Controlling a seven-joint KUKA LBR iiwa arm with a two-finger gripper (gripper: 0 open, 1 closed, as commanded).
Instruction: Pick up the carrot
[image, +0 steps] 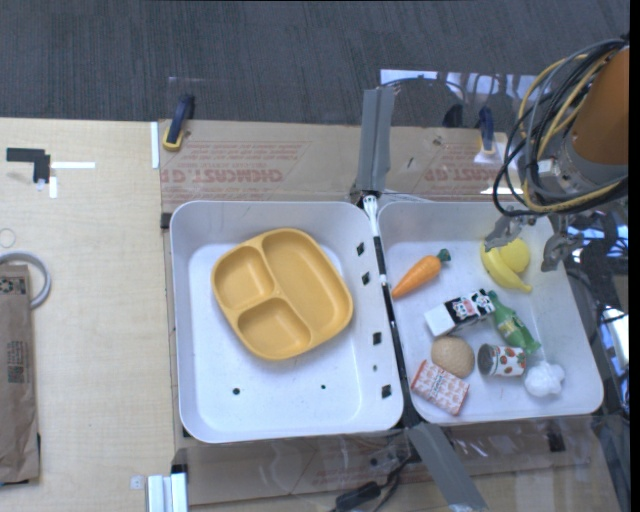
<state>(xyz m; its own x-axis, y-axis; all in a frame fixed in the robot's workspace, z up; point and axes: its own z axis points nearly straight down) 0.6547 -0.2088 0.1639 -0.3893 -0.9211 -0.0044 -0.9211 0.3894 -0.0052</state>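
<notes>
Carrot (417, 275) in right bin (590, 330), near left wall, clear of other items — long axis 2-to-8 o'clock, leafy end up-right. Gripper (525, 243) spread wide, nothing held, hovering over banana (507, 262). Carrot lies near 9 o'clock from gripper — short leftward reach likely.
</notes>
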